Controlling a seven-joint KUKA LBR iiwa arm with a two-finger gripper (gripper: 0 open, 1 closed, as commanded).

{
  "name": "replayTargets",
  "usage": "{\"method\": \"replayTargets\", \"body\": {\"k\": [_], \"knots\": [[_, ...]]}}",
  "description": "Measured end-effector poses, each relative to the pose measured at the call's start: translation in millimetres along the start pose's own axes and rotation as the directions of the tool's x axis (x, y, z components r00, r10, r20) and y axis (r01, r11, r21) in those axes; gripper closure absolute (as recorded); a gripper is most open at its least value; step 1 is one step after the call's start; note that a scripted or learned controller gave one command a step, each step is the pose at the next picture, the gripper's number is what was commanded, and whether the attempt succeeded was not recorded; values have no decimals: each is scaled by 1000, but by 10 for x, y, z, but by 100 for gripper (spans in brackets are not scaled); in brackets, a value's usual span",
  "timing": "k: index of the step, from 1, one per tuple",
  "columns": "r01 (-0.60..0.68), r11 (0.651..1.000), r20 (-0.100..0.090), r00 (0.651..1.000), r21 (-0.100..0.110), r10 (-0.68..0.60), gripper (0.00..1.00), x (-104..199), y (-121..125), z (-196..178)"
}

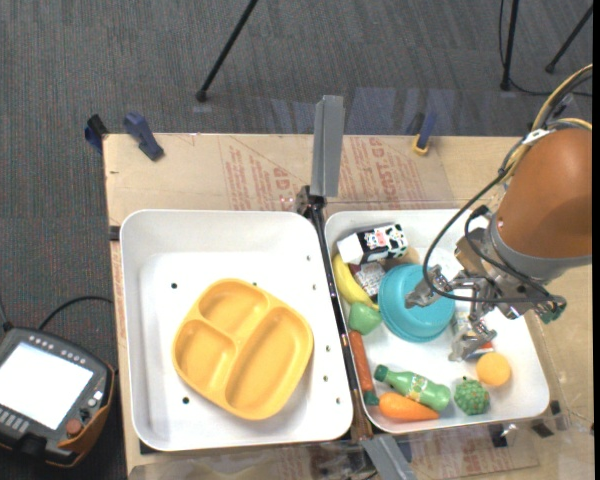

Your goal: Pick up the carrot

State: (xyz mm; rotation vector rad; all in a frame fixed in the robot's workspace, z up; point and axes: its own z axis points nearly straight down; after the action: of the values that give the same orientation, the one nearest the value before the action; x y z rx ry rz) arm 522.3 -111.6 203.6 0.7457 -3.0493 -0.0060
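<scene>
The carrot (408,407) is orange with a green stub at its left end. It lies flat along the front wall of the right bin (535,368), just below a green bottle (412,385). My gripper (472,343) hangs low over the right half of that bin, between the blue bowl (417,303) and an orange fruit (493,369). It is up and to the right of the carrot and apart from it. Nothing shows in its grasp.
The right bin also holds a milk carton (380,240), a banana (348,278), a green fruit (364,317), a reddish sausage (360,360) and a green broccoli (470,396). A yellow divided plate (245,346) lies in the left bin (150,238).
</scene>
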Motion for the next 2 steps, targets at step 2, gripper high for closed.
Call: {"method": "replayTargets", "body": {"k": [2], "knots": [[247, 969, -1, 969, -3, -247, 0, 635, -378, 1088]]}}
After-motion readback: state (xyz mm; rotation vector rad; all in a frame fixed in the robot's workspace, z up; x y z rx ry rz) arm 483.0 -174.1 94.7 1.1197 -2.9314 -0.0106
